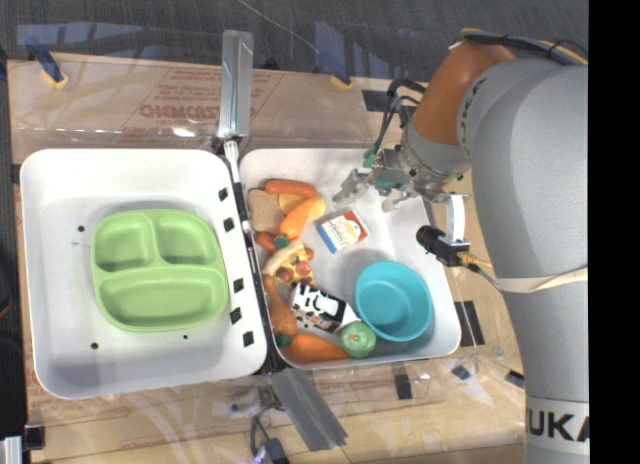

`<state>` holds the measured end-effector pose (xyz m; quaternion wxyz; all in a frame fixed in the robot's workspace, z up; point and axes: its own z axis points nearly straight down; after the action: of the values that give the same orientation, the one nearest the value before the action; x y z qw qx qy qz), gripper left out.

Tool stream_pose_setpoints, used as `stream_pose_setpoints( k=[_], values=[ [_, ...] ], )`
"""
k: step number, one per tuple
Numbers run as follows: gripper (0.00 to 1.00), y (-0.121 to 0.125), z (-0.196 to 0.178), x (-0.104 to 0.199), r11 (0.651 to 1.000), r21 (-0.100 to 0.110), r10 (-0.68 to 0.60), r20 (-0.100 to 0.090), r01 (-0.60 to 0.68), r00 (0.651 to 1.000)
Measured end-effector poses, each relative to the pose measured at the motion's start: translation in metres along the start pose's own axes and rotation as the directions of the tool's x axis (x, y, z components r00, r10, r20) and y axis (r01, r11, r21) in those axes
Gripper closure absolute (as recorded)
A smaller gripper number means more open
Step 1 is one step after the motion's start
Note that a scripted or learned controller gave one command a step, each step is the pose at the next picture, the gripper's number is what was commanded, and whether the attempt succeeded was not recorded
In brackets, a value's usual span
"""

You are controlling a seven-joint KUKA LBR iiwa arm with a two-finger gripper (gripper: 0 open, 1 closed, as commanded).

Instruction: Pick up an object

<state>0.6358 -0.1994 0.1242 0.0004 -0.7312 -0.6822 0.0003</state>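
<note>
The things to be picked lie heaped in the right bin (440, 337), most of them crowded against its left wall. A small white card with a red and blue picture (342, 230) lies flat near the middle, its long axis tilted toward the upper right. Just left of it an orange carrot-shaped toy (300, 218) points the same slanting way, with another orange piece (288, 189) above it lying nearly level and a tan slice (262, 211) beside them. Lower down sit a pizza-like wedge (290, 264), a black and white carton (318, 309) lying on its side, a second carrot (312, 348) along the bottom wall, and a green apple (358, 338) touching the blue bowl (394, 300), which stands upright with its mouth up.

The gripper (378, 184) hangs over the upper right part of this bin, above and to the right of the card, holding nothing. Its fingers (350, 188) look spread apart, pointing left and down toward the bin floor. The grey arm (525, 172) comes in from the right, with the orange band (448, 97) bent over the bin's top edge.

The left bin (50, 252) holds a green divided plate (158, 269), lying flat. Both bins rest on the tabletop (120, 102).
</note>
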Motion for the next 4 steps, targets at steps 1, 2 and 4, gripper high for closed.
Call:
stream_pose_setpoints(
  k=[1, 2, 4],
  values=[
    [0.00, -0.068, 0.027, 0.020, 0.963, -0.009, 0.271, -0.002, -0.271, 0.963],
    [0.00, -0.080, 0.010, -0.003, 0.970, -0.001, 0.243, 0.000, -0.243, 0.970],
    [0.00, -0.160, 0.033, 0.048, 0.765, 0.003, 0.644, -0.002, -0.644, 0.765]
  ],
)
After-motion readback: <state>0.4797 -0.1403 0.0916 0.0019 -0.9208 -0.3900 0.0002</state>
